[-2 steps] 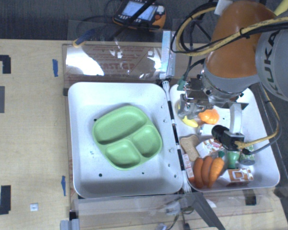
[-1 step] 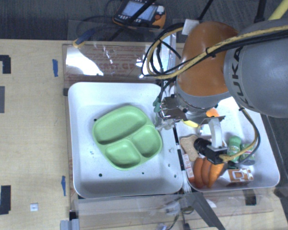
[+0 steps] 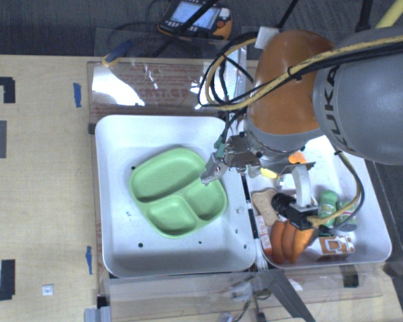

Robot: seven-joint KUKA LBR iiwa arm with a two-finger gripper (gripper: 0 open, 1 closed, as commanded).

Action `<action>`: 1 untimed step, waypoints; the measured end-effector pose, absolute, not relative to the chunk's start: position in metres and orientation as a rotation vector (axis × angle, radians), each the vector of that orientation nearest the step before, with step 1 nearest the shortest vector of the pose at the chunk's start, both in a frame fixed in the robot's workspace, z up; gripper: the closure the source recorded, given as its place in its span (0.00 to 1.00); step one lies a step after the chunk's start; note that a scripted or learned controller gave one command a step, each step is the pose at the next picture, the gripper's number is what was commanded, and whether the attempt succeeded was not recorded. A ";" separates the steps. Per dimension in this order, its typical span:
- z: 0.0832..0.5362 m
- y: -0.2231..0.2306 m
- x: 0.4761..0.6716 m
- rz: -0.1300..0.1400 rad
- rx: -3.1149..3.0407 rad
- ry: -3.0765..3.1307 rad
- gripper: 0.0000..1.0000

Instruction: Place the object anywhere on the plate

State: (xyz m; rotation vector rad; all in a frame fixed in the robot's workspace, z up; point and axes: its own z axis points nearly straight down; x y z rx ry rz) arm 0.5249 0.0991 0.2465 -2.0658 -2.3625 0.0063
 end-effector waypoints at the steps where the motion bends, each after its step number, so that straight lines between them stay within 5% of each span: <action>1: 0.312 0.125 0.499 0.003 -2.017 -2.408 0.00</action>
